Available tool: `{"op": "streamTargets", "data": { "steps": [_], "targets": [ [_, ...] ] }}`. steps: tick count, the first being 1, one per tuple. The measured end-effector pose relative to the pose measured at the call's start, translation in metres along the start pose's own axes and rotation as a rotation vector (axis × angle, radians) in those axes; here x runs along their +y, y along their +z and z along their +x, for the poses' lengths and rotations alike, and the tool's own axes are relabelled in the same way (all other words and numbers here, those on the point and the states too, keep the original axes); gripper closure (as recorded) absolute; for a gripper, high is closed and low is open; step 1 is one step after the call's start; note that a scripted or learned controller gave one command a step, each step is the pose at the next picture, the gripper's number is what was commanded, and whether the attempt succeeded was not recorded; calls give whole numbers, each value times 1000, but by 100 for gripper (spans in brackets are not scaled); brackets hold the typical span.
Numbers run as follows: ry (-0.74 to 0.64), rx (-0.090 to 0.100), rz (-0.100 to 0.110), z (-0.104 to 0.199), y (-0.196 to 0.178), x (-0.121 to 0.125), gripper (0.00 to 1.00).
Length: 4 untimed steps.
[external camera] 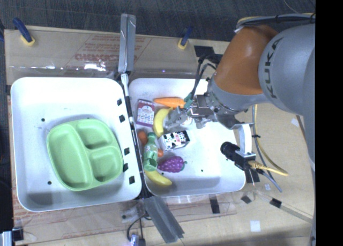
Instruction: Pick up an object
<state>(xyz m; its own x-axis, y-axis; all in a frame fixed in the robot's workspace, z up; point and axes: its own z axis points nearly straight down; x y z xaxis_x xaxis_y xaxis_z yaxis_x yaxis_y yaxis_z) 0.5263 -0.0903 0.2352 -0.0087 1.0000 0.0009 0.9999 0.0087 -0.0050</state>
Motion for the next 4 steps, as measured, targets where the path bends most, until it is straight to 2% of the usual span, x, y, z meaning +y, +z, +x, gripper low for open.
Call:
{"op": "streamTargets", "data": {
  "steps": [1, 2, 3, 4],
  "targets": [
    [-52, -1, 0, -5, 102, 55, 0],
    [58, -1, -4, -18, -21, 99, 0],
    [101, -1, -5, -35, 118, 132, 0],
    [419, 3, -10, -60, 138, 134, 0]
  ]
}}
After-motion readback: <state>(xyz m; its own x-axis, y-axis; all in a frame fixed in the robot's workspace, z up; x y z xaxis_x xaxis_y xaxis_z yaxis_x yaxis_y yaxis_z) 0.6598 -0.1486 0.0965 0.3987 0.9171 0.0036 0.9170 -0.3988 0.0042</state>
